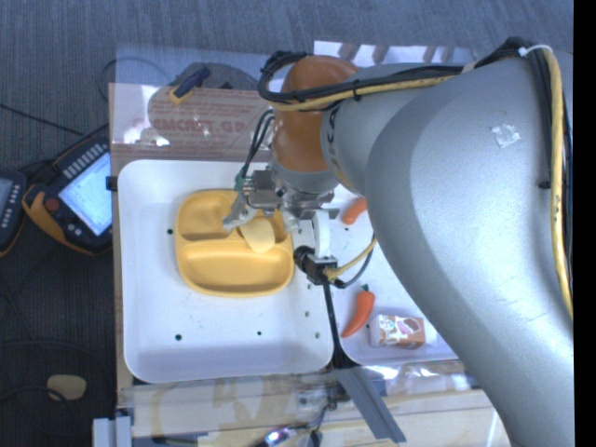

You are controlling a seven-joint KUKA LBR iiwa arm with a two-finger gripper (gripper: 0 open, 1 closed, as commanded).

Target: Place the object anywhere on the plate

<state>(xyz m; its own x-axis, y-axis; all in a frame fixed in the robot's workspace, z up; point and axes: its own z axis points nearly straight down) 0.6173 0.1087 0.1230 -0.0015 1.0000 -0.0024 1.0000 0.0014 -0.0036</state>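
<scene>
- The yellow plate (228, 254) lies in the left bin (149, 333), in the upper half of it, and it has compartments separated by raised ridges.
- A pale yellow piece of food (260, 237) rests on the right part of the plate, close to the ridge between the upper and the lower compartment.
- The gripper (265, 214) is directly above this right part of the plate, and the piece of food sits just below its tips.
- One metal finger (237, 215) points left over the upper compartment of the plate; how wide the gripper is spread, and whether it grips the food, I cannot tell.
- The grey arm (466, 203) with its orange band (303, 128) comes from the right of the plate and covers most of the right bin (358, 350).
- Right of the plate, in the right bin, a carrot (358, 311) lies just past the bin wall, and a small packet (399, 330) is beside it.
- Another orange piece (354, 211) shows right of the plate, near the wrist.
</scene>
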